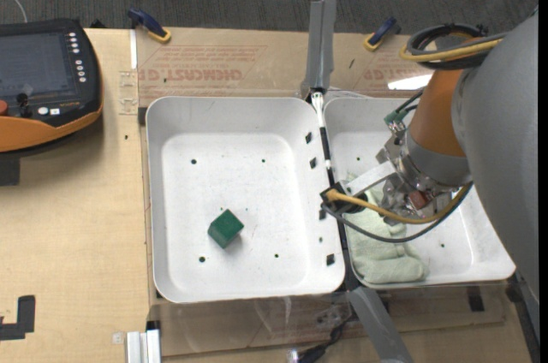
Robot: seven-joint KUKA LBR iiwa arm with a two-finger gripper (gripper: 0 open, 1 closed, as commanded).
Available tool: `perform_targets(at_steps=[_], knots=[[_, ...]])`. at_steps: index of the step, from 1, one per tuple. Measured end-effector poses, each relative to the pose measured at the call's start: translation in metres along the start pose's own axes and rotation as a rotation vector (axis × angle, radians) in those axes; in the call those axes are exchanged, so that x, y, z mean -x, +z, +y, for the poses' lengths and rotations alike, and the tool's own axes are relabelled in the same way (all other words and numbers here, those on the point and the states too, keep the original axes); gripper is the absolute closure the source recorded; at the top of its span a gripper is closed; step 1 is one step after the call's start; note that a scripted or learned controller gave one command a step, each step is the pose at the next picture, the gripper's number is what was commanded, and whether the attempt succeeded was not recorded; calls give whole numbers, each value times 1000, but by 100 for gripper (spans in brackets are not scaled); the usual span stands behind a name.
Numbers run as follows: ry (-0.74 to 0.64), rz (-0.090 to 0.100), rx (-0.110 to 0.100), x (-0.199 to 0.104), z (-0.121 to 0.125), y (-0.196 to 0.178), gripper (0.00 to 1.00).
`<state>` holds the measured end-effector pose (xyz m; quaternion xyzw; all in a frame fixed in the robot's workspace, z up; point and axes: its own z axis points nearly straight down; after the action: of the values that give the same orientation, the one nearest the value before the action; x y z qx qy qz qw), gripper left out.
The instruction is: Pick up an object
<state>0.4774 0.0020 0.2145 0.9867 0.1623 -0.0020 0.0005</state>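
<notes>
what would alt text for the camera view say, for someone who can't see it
A grey robot arm with an orange band reaches from the right into the right white bin, its hand low over a pale green cloth near the bin's front. The left white bin holds a small green cube, and a control tablet lies on the bench at far left.

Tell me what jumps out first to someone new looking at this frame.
The grey arm with its orange band dominates the right side, reaching down into the right bin over a crumpled pale cloth. Next is the small green cube, alone in the left bin. An orange-edged control tablet lies at the bench's far left.
</notes>
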Motion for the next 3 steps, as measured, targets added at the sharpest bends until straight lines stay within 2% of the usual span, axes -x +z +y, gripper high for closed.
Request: perform_targets(at_steps=[1,2,3], knots=[[124,0,0,-39,-29,-2,100],[-137,-3,-2,-4,-14,24,100],[-64,-1,0,-50,-48,12,100]])
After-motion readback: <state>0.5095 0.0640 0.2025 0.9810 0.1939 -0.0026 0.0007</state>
